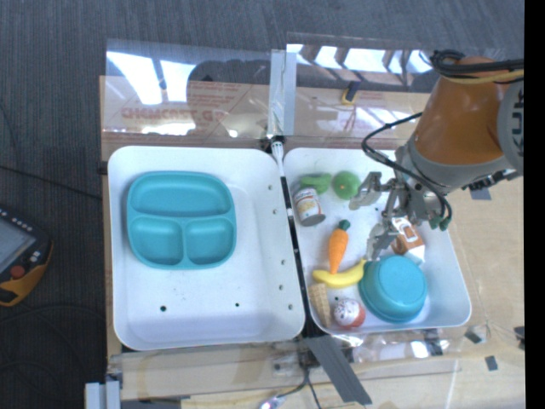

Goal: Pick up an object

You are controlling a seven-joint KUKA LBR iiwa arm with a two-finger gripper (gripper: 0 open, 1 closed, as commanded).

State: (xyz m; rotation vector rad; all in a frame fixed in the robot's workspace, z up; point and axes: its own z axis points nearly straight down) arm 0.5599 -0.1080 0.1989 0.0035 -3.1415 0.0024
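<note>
Clutter in the right bin (456, 288), packed tight, with the pincer (381, 217) hanging low over its middle, two metal fingers (369, 190) spread apart and nothing seen between them. Nearest candidate: a small orange-and-white box (410, 238) just beside the lower finger, wedged against the rim of a teal bowl (394, 289). Likely trouble here: a finger landing on the bowl's rim instead of beside the box, tipping or shoving the bowl; or closing on the box's edge only and letting it slip. Also within reach, a carrot (338, 246) lying upright in the picture, its tip touching a banana (339, 274), so a grab at either might drag the other along. Further risk of pinching two things at once, given so little free floor between them. Around the back of the bin, a green ball (346, 183) and a green pepper-like piece (315, 181), with a small can (306, 205) tilted near the dividing wall; too close to that wall for an easy straddle. At the front, a corn cob (318, 296) and a round red-and-white ball (347, 314), both touching or nearly touching the bowl. Left bin (162, 313) holding a teal divided plate (180, 218), well apart from all this. Black cable (387, 129) looping off the wrist above the bin, close to the green ball, possibly snagging on a deeper reach
</note>
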